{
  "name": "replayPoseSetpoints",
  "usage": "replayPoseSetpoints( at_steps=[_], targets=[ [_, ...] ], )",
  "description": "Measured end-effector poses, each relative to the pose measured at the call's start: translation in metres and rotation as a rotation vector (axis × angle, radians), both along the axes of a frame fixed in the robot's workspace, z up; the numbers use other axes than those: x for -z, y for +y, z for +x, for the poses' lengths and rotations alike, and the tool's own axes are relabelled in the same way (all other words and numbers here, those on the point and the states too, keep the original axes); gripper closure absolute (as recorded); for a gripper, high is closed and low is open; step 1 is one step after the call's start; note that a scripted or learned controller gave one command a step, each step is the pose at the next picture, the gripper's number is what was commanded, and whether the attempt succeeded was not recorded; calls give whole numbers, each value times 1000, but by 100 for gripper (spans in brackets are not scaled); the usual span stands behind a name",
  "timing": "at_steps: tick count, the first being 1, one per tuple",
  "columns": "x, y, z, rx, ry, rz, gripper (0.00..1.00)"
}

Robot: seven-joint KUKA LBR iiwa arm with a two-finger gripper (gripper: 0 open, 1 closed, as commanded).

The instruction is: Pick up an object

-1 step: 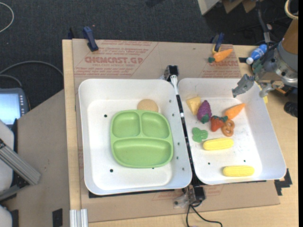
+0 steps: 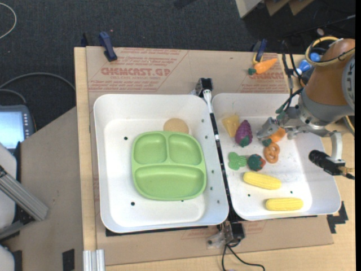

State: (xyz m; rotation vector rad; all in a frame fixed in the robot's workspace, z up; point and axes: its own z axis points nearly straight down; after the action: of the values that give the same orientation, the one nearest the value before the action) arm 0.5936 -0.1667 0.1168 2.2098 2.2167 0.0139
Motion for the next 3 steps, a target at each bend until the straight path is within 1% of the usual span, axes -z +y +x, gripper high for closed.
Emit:
replayPoseSetpoints(
  at_steps=[1,2,3],
  targets=[
    [34,14,-37,5,21,5,0],
    [22,13,-34,5,13,1,100],
    [32,55,28,-3,8,1,100]
  ],
)
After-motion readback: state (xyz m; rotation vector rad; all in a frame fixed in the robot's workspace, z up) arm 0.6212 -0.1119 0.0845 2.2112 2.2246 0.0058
